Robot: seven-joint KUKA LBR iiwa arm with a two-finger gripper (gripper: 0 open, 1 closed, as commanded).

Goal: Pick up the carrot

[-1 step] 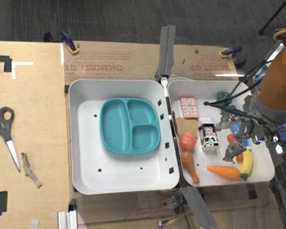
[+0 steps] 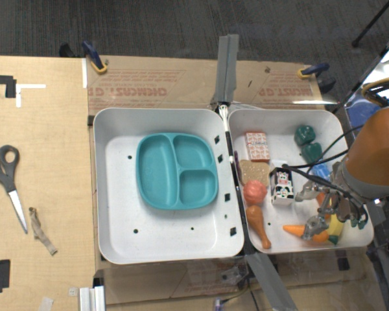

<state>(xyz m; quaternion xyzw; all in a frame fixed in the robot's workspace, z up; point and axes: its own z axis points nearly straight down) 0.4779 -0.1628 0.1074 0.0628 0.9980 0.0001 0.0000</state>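
1. Camera view: the gripper (image 2: 319, 222) hangs low over the near right corner of the right bin (image 2: 288, 245), and whether its jaws are released or clenched cannot be told.
2. The carrot (image 2: 297, 229) lies on the bin floor right at the jaws, its tip pointing left and its thick end under them.
3. Left of the jaws sit a small milk carton (image 2: 282, 186) and a drumstick (image 2: 257, 224).
4. Far to the left, the other bin (image 2: 117, 238) holds a teal divided plate (image 2: 177, 171).
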